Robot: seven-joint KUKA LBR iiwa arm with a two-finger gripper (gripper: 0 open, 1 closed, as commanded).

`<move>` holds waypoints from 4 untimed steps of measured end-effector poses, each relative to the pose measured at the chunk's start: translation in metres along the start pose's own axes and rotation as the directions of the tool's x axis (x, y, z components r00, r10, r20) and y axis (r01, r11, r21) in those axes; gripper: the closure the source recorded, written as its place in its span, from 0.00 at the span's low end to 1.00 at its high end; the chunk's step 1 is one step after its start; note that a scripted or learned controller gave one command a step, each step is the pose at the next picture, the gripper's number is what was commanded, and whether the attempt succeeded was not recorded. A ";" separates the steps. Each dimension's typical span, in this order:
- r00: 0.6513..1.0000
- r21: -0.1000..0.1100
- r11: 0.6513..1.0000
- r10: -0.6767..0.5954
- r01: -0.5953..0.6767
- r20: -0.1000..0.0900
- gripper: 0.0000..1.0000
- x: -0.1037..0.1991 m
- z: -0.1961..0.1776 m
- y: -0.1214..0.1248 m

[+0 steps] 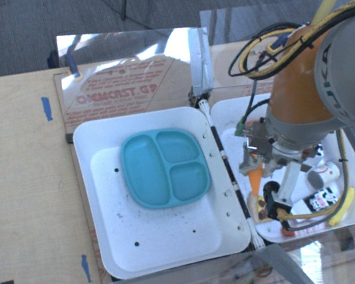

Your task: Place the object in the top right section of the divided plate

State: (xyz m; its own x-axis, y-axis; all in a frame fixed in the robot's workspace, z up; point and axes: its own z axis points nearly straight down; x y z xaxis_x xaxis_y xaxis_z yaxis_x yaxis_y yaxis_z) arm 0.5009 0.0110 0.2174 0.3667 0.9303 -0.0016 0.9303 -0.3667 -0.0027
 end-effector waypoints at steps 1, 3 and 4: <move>0.999 -0.001 0.999 -0.043 0.043 -0.001 1.00 0.073 0.033 0.029; 0.990 -0.001 0.990 0.139 -0.139 0.000 0.00 0.050 -0.044 -0.021; 0.991 0.000 0.991 0.137 -0.137 0.002 1.00 0.051 -0.053 -0.021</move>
State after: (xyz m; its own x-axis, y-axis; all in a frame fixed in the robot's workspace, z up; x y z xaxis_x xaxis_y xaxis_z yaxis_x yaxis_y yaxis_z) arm 0.5001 0.0659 0.2708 0.4904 0.8715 -0.0039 0.8715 -0.4905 -0.0029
